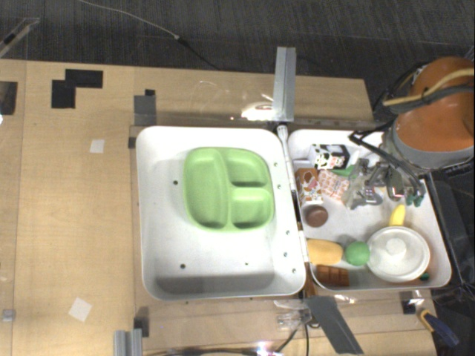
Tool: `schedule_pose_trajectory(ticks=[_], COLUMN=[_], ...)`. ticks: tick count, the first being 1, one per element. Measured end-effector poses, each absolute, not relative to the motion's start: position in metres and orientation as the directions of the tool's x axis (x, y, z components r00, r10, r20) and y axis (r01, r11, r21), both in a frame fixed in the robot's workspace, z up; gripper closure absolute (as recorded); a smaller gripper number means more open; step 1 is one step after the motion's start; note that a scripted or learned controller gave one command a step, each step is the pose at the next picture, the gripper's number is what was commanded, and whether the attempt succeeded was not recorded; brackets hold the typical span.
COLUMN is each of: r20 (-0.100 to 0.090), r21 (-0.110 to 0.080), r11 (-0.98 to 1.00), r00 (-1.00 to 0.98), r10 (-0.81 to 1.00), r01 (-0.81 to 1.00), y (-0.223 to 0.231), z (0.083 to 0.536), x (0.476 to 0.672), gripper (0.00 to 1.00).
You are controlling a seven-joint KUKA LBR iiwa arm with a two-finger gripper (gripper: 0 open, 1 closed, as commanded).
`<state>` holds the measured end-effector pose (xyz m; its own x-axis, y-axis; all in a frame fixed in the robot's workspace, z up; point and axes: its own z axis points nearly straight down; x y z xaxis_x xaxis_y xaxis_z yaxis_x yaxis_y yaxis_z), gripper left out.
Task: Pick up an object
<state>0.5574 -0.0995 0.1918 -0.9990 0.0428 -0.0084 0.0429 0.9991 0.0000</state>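
My gripper [365, 191] hangs low over the middle of the right bin [444, 262], its metal fingers pointing down beside a patterned packet [332, 188]. Nothing shows between the fingers. Around it lie a black-and-white cow toy [329, 156], a brown round piece [317, 216], a yellow banana-shaped toy [398, 214], a white bowl [398, 252], a green ball [358, 254], an orange-yellow block [325, 251] and a brown waffle-like piece [334, 276].
The left bin [159, 273] holds a green divided plate [227, 188]. A metal post [285, 84] stands behind the divide between the bins. The arm's orange band [438, 99] looms over the right bin's back right corner.
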Motion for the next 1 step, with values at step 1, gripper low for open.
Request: schedule_pose_trajectory(ticks=[1], r20=[-0.007], r21=[-0.002], r11=[0.984], r00=[-0.984], r10=[-0.178], r01=[-0.178], y=[-0.1547], z=[0.2182], x=[0.5473], gripper=[1.00])
